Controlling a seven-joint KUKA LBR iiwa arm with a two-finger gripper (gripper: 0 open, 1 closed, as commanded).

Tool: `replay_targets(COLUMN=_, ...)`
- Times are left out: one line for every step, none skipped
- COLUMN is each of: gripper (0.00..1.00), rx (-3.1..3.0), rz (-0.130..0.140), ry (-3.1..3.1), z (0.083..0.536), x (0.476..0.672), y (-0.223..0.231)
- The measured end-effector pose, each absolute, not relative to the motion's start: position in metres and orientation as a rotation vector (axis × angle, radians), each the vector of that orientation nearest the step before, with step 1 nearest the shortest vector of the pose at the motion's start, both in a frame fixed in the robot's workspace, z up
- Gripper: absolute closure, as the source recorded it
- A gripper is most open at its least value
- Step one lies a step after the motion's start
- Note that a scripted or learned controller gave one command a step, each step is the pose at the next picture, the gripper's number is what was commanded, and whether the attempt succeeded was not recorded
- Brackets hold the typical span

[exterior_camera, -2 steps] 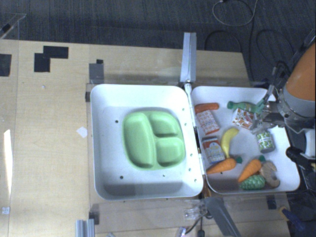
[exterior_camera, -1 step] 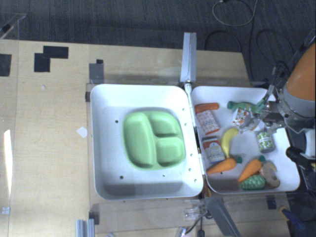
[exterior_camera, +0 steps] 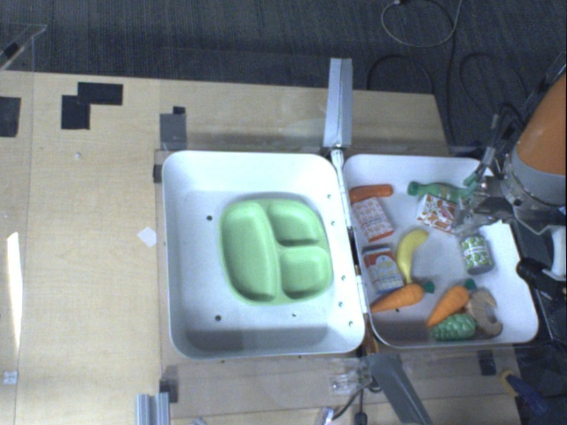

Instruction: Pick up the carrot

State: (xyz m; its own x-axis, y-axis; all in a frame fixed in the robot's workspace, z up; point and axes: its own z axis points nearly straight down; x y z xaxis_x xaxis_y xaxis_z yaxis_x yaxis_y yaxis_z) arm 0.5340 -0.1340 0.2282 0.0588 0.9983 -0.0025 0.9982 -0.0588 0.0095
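1. You see the wooden tabletop (exterior_camera: 97, 264) carrying two shallow white bins side by side.
2. Left bin (exterior_camera: 186, 317) holds a green divided tray (exterior_camera: 275, 251) with three compartments, lying flat near its middle.
3. Right bin (exterior_camera: 523, 321) holds the small items. The arm (exterior_camera: 545, 144), orange band showing, enters from the right above this bin's far right corner.
4. Gripper (exterior_camera: 483, 193) sits over a red-and-white packet (exterior_camera: 437, 212); you cannot tell how its fingers stand.
5. Two carrots lie near the bin's near edge: one carrot (exterior_camera: 400, 297) by the left wall, a second carrot (exterior_camera: 452, 301) just right of it, tilted.
6. A banana (exterior_camera: 409, 251) lies just above the first carrot; a green can (exterior_camera: 476, 253) lies near the right wall.
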Motion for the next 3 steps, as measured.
replay_targets(gripper=0.0, rx=2.279, rz=0.007, ry=2.15, z=0.228, x=0.534, y=-0.134)
replay_targets(gripper=1.0, rx=2.27, rz=0.011, ry=2.154, z=0.239, x=0.536, y=-0.133)
replay_targets(gripper=0.0, rx=2.27, rz=0.011, ry=2.154, z=0.239, x=0.536, y=-0.133)
